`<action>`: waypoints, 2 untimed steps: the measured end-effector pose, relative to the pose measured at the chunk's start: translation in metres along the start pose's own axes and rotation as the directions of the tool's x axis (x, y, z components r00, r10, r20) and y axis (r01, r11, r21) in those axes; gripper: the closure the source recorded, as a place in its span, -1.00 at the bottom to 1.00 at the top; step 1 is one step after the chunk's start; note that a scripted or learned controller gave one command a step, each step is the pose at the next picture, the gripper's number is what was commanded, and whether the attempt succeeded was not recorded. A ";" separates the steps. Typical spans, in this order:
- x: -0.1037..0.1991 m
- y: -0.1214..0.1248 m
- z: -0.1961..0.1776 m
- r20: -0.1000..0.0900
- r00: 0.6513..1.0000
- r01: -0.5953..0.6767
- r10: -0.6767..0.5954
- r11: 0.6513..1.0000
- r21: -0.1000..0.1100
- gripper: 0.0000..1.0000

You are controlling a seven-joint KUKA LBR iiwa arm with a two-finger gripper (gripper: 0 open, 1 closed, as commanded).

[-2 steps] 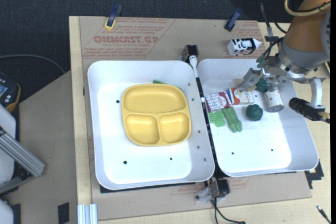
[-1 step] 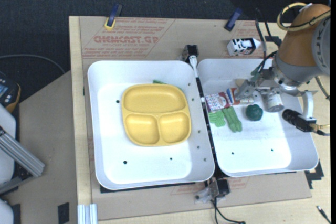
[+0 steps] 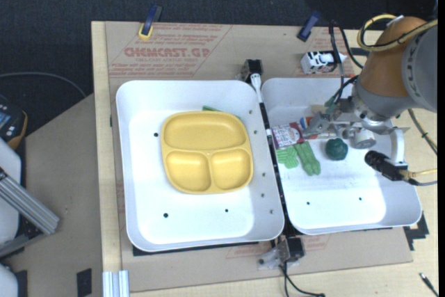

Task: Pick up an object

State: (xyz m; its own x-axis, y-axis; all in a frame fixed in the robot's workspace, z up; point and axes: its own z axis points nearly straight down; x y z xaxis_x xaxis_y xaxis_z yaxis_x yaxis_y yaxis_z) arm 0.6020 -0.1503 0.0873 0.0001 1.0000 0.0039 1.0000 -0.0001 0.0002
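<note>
You had a dark green ball (image 3: pixel 336 149) sitting in the right bin (image 3: pixel 361 209), up toward its far edge, right under the gripper (image 3: pixel 341 129). Beside it, toward the bin's left wall, lay 2 light green pieces (image 3: pixel 299 156) and a red-and-white packet (image 3: pixel 285 135). Whether the gripper was closed or spread, you couldn't tell from here. Nothing looked lifted, so the pick wasn't done: grasp and raise were left. Over in the left bin (image 3: pixel 139 219), a yellow divided plate (image 3: pixel 206 151) sat near the middle.
</note>
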 end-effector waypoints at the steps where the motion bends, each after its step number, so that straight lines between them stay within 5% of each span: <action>1: -0.004 0.003 -0.016 0.012 1.000 0.000 0.001 1.000 -0.017 1.00; 2: 0.001 -0.001 -0.062 0.006 1.000 0.001 -0.001 1.000 -0.006 1.00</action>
State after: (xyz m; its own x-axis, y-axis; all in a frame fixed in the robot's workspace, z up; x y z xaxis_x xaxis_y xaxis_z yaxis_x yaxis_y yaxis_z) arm 0.6009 -0.1496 0.1498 -0.0006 1.0000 -0.0019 1.0000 0.0006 0.0060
